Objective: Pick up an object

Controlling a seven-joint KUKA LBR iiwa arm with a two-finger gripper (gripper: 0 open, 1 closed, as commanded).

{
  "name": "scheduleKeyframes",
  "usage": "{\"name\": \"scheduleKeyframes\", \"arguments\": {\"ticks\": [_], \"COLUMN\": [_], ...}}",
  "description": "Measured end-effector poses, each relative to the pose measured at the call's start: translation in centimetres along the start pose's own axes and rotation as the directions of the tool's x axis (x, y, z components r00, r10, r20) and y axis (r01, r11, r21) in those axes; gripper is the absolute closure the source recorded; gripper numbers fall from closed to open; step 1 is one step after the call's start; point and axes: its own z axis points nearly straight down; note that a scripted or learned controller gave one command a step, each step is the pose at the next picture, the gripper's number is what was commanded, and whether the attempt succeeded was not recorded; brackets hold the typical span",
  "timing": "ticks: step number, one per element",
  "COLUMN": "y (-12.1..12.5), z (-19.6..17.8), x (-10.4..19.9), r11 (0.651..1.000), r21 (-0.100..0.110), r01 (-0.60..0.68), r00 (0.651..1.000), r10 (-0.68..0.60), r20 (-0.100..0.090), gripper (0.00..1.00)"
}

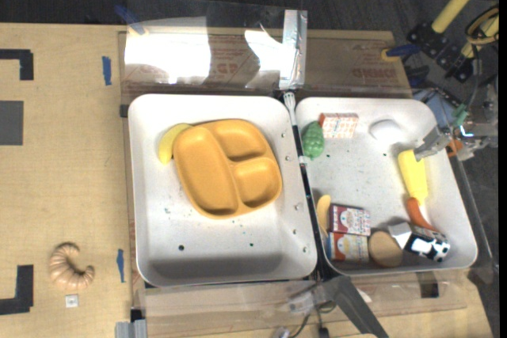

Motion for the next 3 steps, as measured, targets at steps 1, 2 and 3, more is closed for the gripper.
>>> {"name": "scheduleKeyframes", "arguments": {"ticks": [1,2,3], "y": [5.8,2.2,12.0], "z": [-6.4,6.1,8.9], "x": [4.4,-0.5,-0.6], "r11": [0.992,0.991,0.976], "r21": [-0.006,0.006,0.0], "r01": [0.129,0.131,0.217], "r00": [0.992,0.991,0.976], "r10": [-0.129,-0.131,-0.217], "r20": [0.002,-0.001,0.001], "gripper": [0.0,0.0,0.0]}}
